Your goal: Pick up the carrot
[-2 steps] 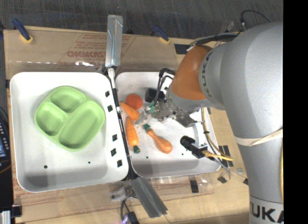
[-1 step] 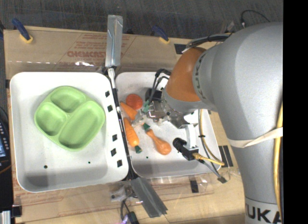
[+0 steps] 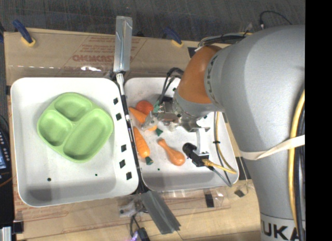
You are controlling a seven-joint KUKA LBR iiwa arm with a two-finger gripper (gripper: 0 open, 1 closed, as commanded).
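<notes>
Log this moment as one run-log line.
task: pick up carrot | gripper: low in right bin among the toy food | carrot: on bin floor by left wall | divided green plate: left bin

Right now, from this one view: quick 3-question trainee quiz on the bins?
1. True or false: the green plate lies in the same bin as the carrot.
2. Which lies nearest the carrot? A) green plate B) drumstick C) blue clamp
3. Fill in: the gripper is over the ____ bin.

Key: 1 false; 2 B; 3 right. The plate sits alone in the left bin. The carrot lies along the right bin's left wall, beside a tomato.
</notes>
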